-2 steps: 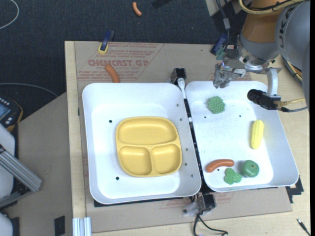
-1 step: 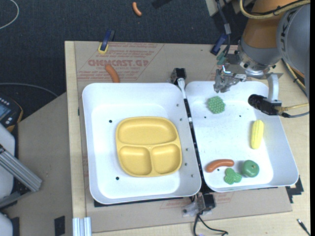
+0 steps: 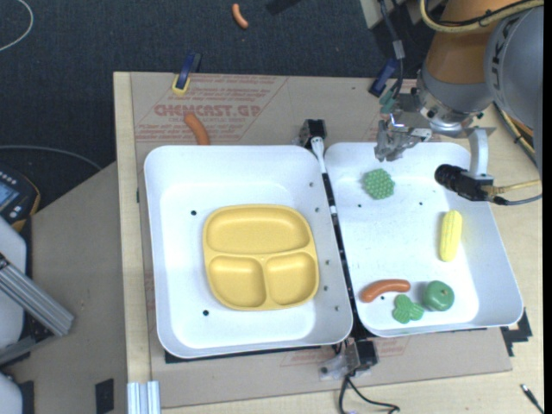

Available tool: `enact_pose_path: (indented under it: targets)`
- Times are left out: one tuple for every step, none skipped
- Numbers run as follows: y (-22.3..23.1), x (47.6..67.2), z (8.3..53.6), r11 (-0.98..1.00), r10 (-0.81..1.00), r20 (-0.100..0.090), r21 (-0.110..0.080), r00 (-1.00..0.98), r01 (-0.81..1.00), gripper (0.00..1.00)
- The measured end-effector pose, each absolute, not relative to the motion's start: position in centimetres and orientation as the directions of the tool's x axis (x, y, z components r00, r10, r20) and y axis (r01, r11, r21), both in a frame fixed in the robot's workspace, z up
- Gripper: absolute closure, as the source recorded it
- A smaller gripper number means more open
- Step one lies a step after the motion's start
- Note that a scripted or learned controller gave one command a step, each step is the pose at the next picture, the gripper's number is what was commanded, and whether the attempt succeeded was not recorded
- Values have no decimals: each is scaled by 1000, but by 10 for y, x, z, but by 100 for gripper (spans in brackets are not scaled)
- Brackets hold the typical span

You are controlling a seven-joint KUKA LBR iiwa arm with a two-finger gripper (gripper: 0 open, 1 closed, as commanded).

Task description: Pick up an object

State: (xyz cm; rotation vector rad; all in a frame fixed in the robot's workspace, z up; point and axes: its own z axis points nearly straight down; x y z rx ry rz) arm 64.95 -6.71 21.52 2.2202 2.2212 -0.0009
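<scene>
My gripper (image 3: 390, 151) hangs over the far part of the right bin (image 3: 500, 270), just above and slightly right of a green bumpy ball (image 3: 378, 184). The fingers point down and look close together with nothing between them. Further along the right bin lie a yellow corn cob (image 3: 449, 235), an orange sausage (image 3: 385, 290), a green leafy piece (image 3: 406, 309) and a round green fruit (image 3: 438, 296).
The left bin (image 3: 172, 257) holds a yellow divided plate (image 3: 259, 255). On the cardboard behind it lie an orange sausage (image 3: 197, 128) and a blue-yellow clamp (image 3: 185, 73). A black clip (image 3: 312, 131) sits between the bins' far corners.
</scene>
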Motion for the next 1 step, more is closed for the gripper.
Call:
enact_pose_path:
  targets:
    - [-72, 643, 218, -1, 1000, 0, -3, 1, 1000, 100]
